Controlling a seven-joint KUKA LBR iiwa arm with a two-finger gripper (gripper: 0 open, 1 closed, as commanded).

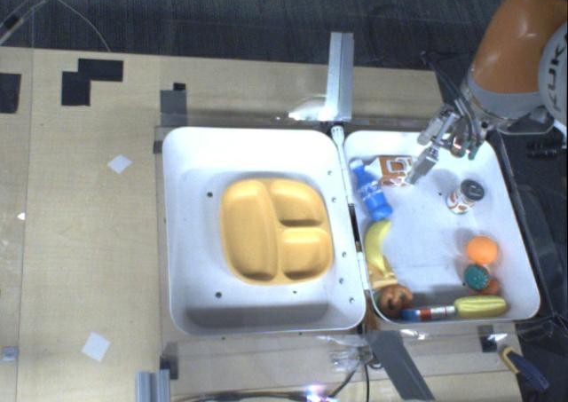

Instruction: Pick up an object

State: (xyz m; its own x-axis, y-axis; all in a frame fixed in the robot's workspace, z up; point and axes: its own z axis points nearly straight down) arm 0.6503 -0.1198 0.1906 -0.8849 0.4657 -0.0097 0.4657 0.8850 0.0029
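The right bin [515, 214] holds several objects. A blue bottle [368, 192] lies along its left wall, with a yellow banana [377, 245] below it. A brown and white packet [393, 169] sits near the back. A small can [463, 196] stands to the right. An orange ball [482, 250], a teal piece [477, 277] and a yellow oblong [479, 306] cluster at the front right. My gripper [422, 156] hangs over the bin's back part, just right of the packet. It is open, with nothing between its fingers.
The left bin [195, 169] holds a yellow divided plate [275, 230]. A brown toy [393, 295] and a marker [426, 312] lie along the right bin's front wall. A metal post [340, 76] rises behind the wall between the bins.
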